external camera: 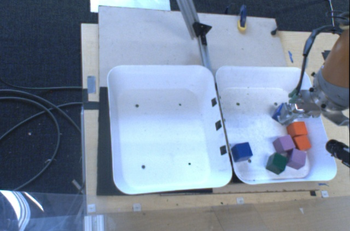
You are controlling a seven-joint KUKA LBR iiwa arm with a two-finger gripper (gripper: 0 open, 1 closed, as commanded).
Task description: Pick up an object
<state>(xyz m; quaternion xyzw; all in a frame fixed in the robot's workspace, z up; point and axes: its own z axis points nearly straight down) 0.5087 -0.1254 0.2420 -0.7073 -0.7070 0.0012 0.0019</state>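
Camera view looks down on a pale wooden surface (164, 33) that bears two shallow white bins side by side. Taking the right bin (251, 82) as the landmark: the left bin (158, 126) lies just beside it on its left, their rims touching along a seam marked with small black clips.

Inside the right bin, toward its near right corner, sits a cluster of cubes. An orange cube (298, 134) lies at the top of the cluster, with a light purple cube (284, 143) touching it on its lower left and a second purple cube (297, 159) just below. A dark green cube (276, 163) rests at the near edge of the cluster, beside the second purple one. A blue cube (241, 151) sits apart from the group, near the bin's left wall and close to the seam.

The end effector (290, 111) reaches in over the bin's right rim and hangs low, just above the orange cube. Something blue (279, 112) shows at its tip, but whether the fingers are spread or pinching it cannot be told.
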